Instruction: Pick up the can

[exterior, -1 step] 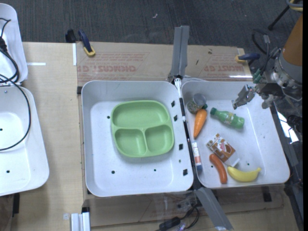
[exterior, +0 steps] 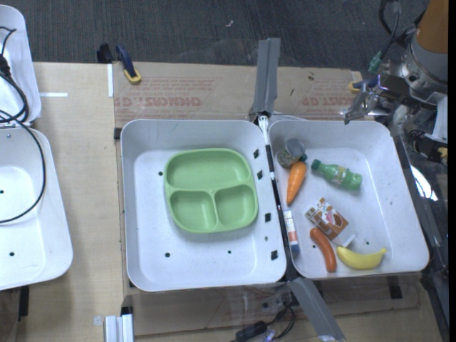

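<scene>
Can lying in the right bin, arm parked off the bin's far right corner.

The can [exterior: 291, 150], small and grey, lies in the right bin [exterior: 399, 191], touching the leafy top of the carrot [exterior: 296, 180] on the side away from the camera. The green bottle [exterior: 338, 176] lies just to the right of the carrot. The small printed carton [exterior: 328, 219] is nearer the camera than the carrot and to its right, with the red sausage [exterior: 323, 249] and the banana [exterior: 360, 257] nearer the camera again. A marker [exterior: 290, 231] lies along the bin wall just left of the carrot's tip. The gripper [exterior: 365, 104] hangs well apart from the carrot, up and to the right of it, over the bin's far rim; whether it is spread or pressed together cannot be told. The green divided plate [exterior: 211, 189] sits in the left bin [exterior: 142, 212], left of the carrot.
</scene>
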`<state>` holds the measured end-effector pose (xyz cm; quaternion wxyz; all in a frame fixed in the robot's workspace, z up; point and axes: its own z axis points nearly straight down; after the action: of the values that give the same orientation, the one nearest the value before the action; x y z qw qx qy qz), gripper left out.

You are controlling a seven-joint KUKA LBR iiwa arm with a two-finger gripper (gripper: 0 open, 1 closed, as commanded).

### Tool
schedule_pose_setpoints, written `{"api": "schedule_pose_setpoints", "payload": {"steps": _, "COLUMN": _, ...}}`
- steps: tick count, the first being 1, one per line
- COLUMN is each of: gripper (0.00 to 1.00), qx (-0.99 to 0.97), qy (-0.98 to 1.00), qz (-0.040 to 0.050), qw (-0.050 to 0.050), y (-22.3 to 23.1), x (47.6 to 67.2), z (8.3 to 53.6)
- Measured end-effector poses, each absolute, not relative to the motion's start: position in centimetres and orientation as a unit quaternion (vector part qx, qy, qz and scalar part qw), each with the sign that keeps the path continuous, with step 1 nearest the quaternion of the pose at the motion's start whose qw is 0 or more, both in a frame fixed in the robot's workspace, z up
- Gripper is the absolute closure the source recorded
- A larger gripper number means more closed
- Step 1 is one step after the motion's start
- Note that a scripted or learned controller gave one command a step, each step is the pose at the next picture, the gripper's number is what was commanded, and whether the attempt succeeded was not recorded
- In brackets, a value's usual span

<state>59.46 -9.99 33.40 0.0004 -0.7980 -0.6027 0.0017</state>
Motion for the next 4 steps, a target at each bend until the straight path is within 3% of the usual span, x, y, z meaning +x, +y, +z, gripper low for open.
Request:
{"api": "schedule_pose_setpoints", "payload": {"steps": 1, "gripper": 0.0, "qx": -0.795, "qy": -0.607, "qz": 0.0021, "qw": 0.001, "y": -5.5, "x": 58.7, "z": 19.0}}
{"api": "schedule_pose_setpoints", "payload": {"steps": 2, "gripper": 0.0, "qx": -0.83, "qy": -0.558, "qz": 0.0019, "qw": 0.001, "y": -11.2, "x": 53.8, "z": 18.7}}
{"api": "schedule_pose_setpoints", "payload": {"steps": 3, "gripper": 0.0, "qx": -0.855, "qy": -0.518, "qz": -0.0077, "qw": -0.006, "y": -13.8, "x": 50.8, "z": 11.1}}
{"api": "schedule_pose_setpoints", "payload": {"steps": 4, "gripper": 0.0, "qx": -0.81, "qy": -0.587, "qz": 0.0009, "qw": 0.0, "y": -15.1, "x": 57.3, "z": 9.1}}
